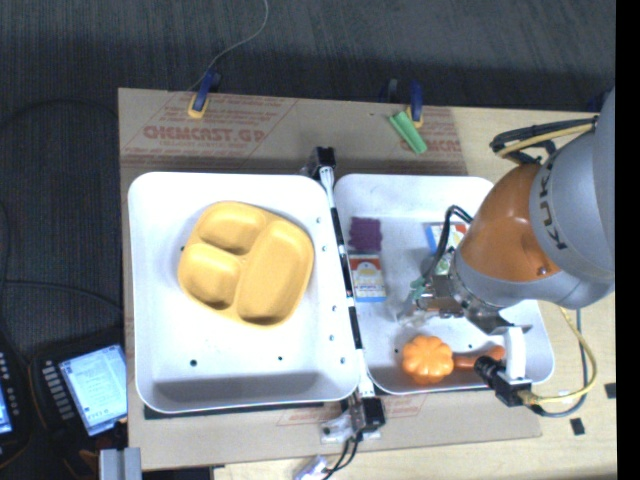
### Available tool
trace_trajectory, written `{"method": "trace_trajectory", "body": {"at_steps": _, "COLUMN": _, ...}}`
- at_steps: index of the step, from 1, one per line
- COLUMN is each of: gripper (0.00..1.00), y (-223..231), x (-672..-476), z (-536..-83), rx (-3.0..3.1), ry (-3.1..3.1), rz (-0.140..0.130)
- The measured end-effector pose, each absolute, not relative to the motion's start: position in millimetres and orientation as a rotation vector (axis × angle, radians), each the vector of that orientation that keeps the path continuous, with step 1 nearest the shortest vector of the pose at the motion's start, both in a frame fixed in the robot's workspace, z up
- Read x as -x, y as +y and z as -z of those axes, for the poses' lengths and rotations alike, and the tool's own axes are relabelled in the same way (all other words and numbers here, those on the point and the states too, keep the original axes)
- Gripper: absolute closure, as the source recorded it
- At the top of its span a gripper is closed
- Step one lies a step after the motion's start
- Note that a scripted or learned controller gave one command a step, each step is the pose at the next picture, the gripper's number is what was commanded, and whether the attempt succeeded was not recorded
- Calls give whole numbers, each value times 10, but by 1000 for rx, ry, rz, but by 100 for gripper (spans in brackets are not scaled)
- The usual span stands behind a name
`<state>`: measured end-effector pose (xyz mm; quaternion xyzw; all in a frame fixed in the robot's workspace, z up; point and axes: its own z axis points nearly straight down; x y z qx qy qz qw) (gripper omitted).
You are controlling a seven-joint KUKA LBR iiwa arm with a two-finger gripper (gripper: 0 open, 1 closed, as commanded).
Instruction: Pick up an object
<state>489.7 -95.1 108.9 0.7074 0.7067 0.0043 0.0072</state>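
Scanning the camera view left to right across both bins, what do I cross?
Left bin's rim → yellow sectioned tray → divider between the bins → purple block and small printed box → orange pumpkin-shaped toy → gripper → arm's orange band.

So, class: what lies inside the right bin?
The right bin holds a purple block, a small carton, an orange pumpkin and the gripper. The arm covers the bin's right part, so anything beneath it is hidden.
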Motion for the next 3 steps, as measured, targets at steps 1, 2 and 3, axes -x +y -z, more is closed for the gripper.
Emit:
{"method": "trace_trajectory", "body": {"at_steps": 1, "gripper": 0, "y": -950, "x": -4897, "z": -1088, "rx": -2212, "ry": 2210, "rz": -13}}
{"method": "trace_trajectory", "body": {"at_steps": 2, "gripper": 0, "y": -973, "x": -4858, "z": -881, "rx": -2218, "ry": 2218, "rz": -5}}
{"method": "trace_trajectory", "body": {"at_steps": 3, "gripper": 100, "y": -977, "x": -4876, "z": -990, "rx": -2215, "ry": 2214, "rz": -9}}
